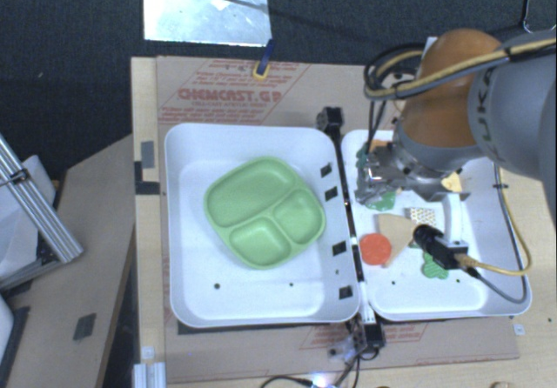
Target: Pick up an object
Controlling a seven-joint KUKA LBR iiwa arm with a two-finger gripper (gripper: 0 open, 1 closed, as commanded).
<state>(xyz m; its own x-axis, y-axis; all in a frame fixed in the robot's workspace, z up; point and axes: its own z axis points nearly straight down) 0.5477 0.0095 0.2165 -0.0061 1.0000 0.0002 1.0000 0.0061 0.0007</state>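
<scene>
Green plastic piece [380, 201] lies in the right bin [418, 295], close to the divider. My gripper [375, 179] hangs low right over it, I judge to grab it; wide or closed, I cannot tell.

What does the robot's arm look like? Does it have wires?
It is a fat, rounded grey robot arm with dark letters printed on its side. Above the wrist sits a shiny orange band, round like a ball. Thin yellow and black cables loop beside it. At the end is a small silvery metal pincer.
</scene>
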